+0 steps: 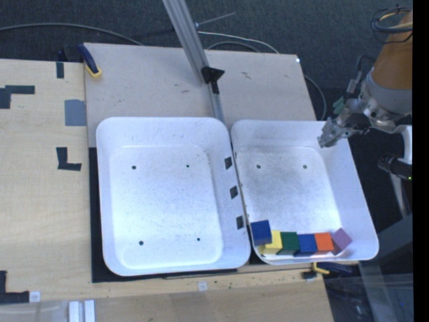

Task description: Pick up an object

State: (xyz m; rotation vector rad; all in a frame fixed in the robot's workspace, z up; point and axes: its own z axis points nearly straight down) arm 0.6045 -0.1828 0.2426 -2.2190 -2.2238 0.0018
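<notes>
Bins are sitting side by side on a pale wooden bench (40, 180), and the scene is running left to right. First, the left shallow white plastic bin (110, 200) is lying with its speckled floor bare. Next, the right shallow white plastic bin (338, 180) is holding a row of small blocks crowded along its near wall: a dark blue cube (261, 231) is resting partly on a yellow block (272, 245), then a green block (289, 241), a blue block (307, 244), an orange block (324, 242) and a pale purple block (341, 238) are sitting touching one another. Nothing is looking lifted, so the pick appears not yet begun; reaching down, closing on a block and raising it all seem left to do. Farthest right, the grey robot arm with an orange band (392, 66) is leaning in from the side, and its small grey two-finger gripper (331, 134) is hanging over the far right rim of the right bin, well apart from the blocks. Whether its tips are spread or pressed together cannot be told.
</notes>
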